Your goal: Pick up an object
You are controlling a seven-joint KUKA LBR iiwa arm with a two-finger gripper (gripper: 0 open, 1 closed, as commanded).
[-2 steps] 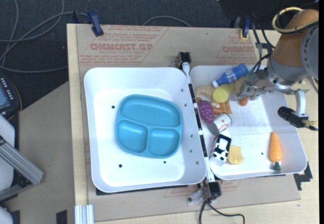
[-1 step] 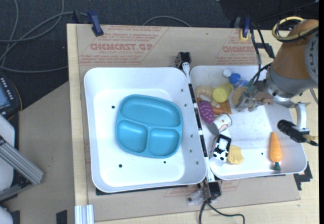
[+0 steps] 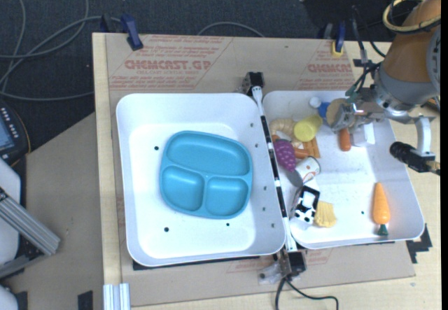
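The hand (image 3: 348, 118) hovers over the right bin (image 3: 350, 228), seemingly near a small orange object (image 3: 345, 140).

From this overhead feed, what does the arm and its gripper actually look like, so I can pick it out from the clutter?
The arm enters from the right: rounded grey casing with an orange band above the wrist. Dark cables run along its upper side. The gripper is a small metallic grey block with pale parts, over the right bin.
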